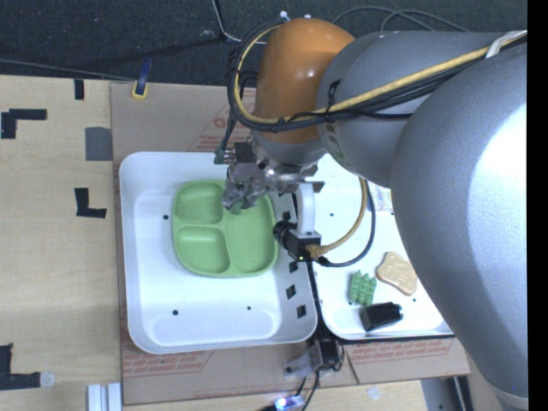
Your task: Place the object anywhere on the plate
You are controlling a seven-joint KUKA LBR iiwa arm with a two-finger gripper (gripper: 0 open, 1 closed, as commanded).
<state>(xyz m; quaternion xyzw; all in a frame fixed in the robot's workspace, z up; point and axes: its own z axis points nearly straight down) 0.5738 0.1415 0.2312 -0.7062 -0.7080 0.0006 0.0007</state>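
Note:
A green plate [212, 228] with three compartments lies in the left white bin [163, 315]. My gripper [241, 193] hangs over the plate's upper right part, below the orange band of the arm. Its tips are small and dark against the plate. In the right bin [402, 328] lie a tan toast-shaped piece [397, 272], a green ridged object [361, 288] and a black block [381, 316].
The arm's grey body covers most of the right bin and the upper right of the view. A yellow cable loops down beside the divider between the bins. Brown cardboard lies under both bins, on a pale wooden bench.

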